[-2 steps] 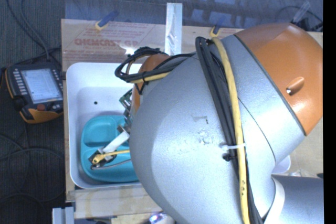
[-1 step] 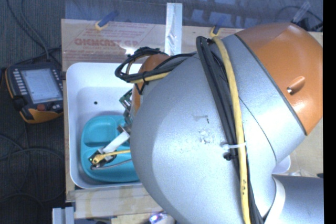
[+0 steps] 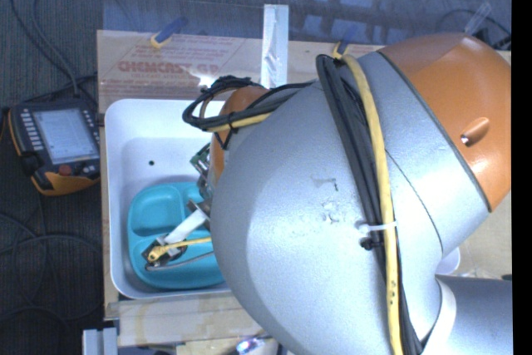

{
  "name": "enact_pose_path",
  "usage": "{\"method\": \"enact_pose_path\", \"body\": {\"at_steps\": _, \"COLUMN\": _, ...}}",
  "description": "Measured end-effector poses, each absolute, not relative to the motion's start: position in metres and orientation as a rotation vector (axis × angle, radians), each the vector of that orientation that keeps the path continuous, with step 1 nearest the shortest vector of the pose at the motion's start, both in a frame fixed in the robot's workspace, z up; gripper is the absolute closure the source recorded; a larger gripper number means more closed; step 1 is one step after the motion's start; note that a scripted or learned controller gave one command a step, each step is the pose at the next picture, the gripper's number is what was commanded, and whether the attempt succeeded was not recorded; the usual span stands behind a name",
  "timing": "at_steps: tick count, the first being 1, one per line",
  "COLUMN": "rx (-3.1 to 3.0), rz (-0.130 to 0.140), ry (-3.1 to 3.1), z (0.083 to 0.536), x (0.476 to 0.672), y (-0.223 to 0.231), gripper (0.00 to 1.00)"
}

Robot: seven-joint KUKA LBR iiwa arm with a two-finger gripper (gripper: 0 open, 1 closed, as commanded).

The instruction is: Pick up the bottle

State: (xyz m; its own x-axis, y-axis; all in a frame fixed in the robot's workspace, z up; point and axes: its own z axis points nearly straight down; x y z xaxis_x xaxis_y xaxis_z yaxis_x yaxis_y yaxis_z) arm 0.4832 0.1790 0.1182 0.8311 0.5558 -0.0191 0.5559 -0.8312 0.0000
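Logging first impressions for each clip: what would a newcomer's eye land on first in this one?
The grey arm with its orange band covers the centre and right of the view, black and yellow cables running along it. At lower left, a turquoise tray lies in the left white bin. A handheld control pendant lies on the floor at far left.

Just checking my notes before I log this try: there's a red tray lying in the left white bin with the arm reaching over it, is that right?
Not quite: the tray is turquoise blue, not red, as the camera view shows. The rest holds: it lies in the left white bin, and the arm reaches over it.
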Motion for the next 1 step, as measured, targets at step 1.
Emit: {"method": "enact_pose_path", "body": {"at_steps": 1, "rx": 2.894, "rz": -0.008, "ry": 1.207, "z": 0.1706, "x": 0.4854, "y": 0.1687, "gripper": 1.00}}
